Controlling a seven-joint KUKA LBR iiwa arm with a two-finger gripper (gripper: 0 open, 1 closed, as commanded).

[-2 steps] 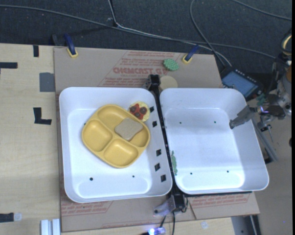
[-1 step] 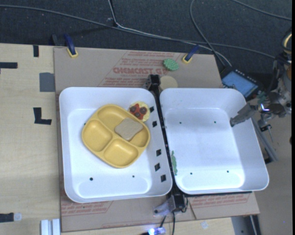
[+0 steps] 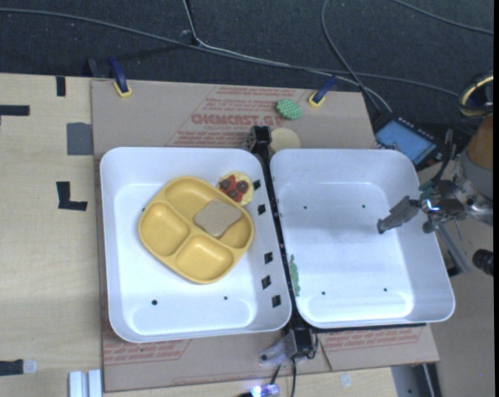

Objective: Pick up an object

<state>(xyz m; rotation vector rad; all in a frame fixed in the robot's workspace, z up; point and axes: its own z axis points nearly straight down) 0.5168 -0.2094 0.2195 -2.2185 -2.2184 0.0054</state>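
Nearest the camera, the near rim of the left bin [image 3: 191,331] is running along the bottom of the scene, and inside that bin a yellow divided plate [image 3: 162,228] is lying flat, tilted diagonally. One of its compartments is holding a tan bread slice [image 3: 217,217], and a small piece of toy food, red and dark on a pale base [image 3: 236,186], is sitting just beyond the plate's far right corner, touching or nearly touching it. I am judging the plate to be light, stiff plastic, slippery on its faces and best pinched at a raised rim or a divider; the bread slice is looking light and thin, probably foam or soft plastic, so it should be taken across its edges. Over on the right, the gripper [image 3: 395,217] is hanging above the right side of the right bin [image 3: 340,304], pointing leftward, with nothing between its tips; whether it is parted or closed I cannot tell at this size. Every graspable thing is lying well apart from the claw, to its left, across the divide between the two bins.
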